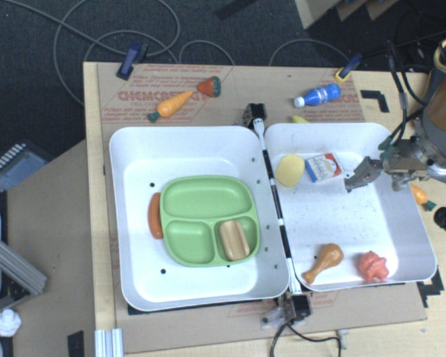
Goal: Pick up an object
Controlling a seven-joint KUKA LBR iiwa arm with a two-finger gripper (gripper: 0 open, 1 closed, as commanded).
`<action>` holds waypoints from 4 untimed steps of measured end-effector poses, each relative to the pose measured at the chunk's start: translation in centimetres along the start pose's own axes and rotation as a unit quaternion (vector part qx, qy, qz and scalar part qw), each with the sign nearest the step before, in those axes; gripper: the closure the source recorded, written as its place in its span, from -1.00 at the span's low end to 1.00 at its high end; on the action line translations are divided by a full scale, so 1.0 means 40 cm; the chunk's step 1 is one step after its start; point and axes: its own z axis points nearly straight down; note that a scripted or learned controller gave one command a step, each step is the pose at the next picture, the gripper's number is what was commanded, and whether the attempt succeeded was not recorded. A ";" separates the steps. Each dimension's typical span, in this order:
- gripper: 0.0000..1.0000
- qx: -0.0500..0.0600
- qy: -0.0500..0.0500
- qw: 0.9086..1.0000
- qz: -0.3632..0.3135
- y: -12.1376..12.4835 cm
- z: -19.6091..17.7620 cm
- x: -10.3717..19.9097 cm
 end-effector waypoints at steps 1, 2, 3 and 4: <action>-1.00 0.001 0.001 1.000 0.000 0.073 0.186 0.091; -1.00 0.000 -0.001 1.000 0.001 0.031 0.200 -0.144; -1.00 0.001 0.001 1.000 -0.001 0.087 0.288 -0.040; -1.00 -0.001 0.000 1.000 -0.001 0.252 0.351 0.042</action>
